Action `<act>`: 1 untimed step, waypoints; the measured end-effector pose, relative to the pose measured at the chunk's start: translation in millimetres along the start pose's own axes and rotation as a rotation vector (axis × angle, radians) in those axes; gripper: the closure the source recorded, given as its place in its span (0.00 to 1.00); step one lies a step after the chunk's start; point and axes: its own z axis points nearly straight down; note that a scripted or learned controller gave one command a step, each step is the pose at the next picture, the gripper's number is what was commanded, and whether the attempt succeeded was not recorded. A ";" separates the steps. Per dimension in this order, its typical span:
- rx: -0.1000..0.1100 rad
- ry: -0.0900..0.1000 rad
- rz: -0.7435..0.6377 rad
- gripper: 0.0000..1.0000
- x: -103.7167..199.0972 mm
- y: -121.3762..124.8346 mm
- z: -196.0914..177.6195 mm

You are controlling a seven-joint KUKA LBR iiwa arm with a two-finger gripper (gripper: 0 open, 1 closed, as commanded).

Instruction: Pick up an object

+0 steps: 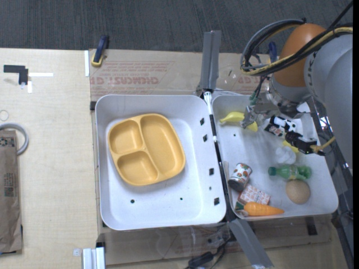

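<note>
the gripper [250, 118], its spread impossible to tell, hangs at the banana [236, 117] in the right bin [322, 206]'s far left corner, so it should straddle that banana squarely before lifting.

Left bin [112, 206]: white, with small dark marks on its floor. Divided plate [146, 149]: uniform mustard yellow across all three compartments. Right bin [328, 206]: white. Banana [233, 117]: bright yellow. Can [240, 176]: white label printed in red and dark tones. Carton [255, 195]: red and white pattern. Carrot [262, 209]: orange. Bottle [290, 172]: green, paler through the middle. Egg-shaped item [298, 192]: tan. Arm [331, 55]: grey, orange band above the wrist, with black and yellow cables. Surface [45, 150]: pale wood tone; cardboard sheet [146, 72] behind the bins brown with faded red lettering. Clip [100, 50]: blue and yellow.
</note>
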 end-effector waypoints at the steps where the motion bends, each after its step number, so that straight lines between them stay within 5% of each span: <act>1: -0.013 -0.002 -0.106 1.00 16.5 -70.1 -89.3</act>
